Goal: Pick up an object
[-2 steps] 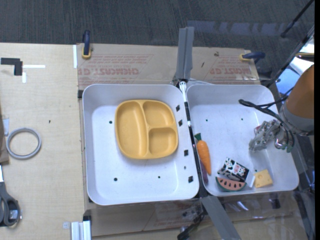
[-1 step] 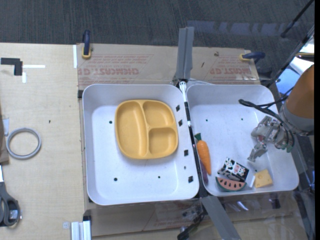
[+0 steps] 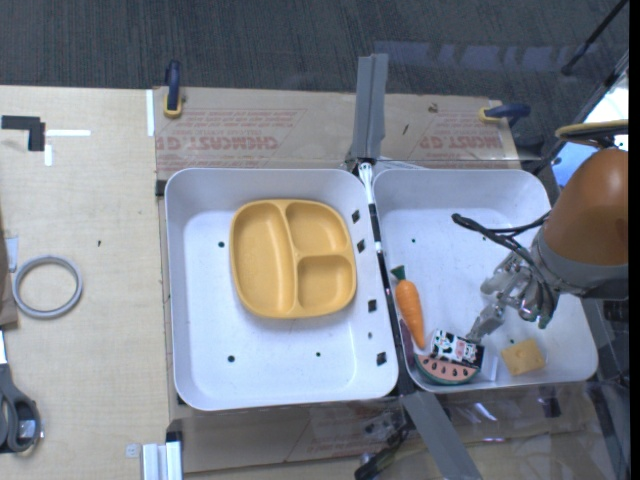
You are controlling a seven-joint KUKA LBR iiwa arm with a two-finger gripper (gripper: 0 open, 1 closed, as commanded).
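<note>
Arm: reaching in from the right, low over the right bin (image 3: 470,203).
Gripper (image 3: 487,320): just above a small black-and-white carton (image 3: 456,349) near the bin's front edge; I can't tell how it is set.
Close by: a watermelon slice (image 3: 445,370) touching the carton, a carrot (image 3: 410,311) at the left wall, a yellow cheese wedge (image 3: 523,357) to the right.
Left bin (image 3: 190,298): a yellow divided plate (image 3: 293,257).

bins (image 3: 200,368): smooth white plastic | plate (image 3: 293,258): matt yellow plastic | bench (image 3: 90,368): pale wood
</note>
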